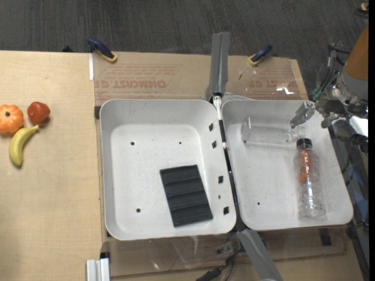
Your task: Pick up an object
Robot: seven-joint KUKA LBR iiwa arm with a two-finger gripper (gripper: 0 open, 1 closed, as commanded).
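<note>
Dark grey carpet floor (146,10) behind pale wooden bench (47,215).

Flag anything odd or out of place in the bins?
Nothing spilled or broken. The clear bottle lies on its side in the right bin, and a clear glass lies tipped over beside it. The black ridged block sits askew in the left bin.

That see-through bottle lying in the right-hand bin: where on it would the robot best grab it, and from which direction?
Probably around its clear middle, coming straight down from above. The bottle lies flat on the right bin floor, its black cap pointing away from the camera, so its long rounded sides are exposed. Fingers closing across that narrow width should fit; the cap end looks too small.
</note>
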